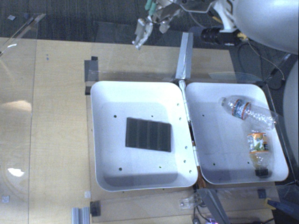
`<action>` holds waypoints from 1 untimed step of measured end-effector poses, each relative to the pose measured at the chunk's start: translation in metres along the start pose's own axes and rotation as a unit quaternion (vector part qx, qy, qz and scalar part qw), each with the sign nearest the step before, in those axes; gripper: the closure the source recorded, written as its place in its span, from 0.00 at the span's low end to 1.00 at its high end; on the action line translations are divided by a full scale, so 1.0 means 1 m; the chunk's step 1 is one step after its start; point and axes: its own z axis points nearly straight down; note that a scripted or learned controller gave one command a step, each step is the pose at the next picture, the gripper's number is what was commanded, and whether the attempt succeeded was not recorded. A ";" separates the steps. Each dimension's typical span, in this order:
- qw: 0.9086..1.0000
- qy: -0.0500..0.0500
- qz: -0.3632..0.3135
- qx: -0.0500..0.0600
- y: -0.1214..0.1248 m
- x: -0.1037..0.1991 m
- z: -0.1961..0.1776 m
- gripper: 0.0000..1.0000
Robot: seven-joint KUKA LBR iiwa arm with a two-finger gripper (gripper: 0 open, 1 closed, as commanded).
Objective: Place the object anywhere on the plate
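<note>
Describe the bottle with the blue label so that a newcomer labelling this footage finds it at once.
Find the right bin of the two white ones. Two clear plastic bottles lie along its right side; take the bottle with the blue label, nearer the far rim. Its neighbour, the bottle with the orange label, has a dark cap.

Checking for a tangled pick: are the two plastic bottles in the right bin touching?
Apart. The camera view shows bare white bin floor between the blue-label bottle and the orange-label bottle.

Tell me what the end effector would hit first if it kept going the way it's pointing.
Probably the bench. The end effector hangs above the bins' far edge, fingers angled down and left, so its line seems to land behind the left bin. Depth is unclear.
</note>
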 end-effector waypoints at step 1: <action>1.000 0.000 0.000 0.000 0.000 0.000 0.000 0.00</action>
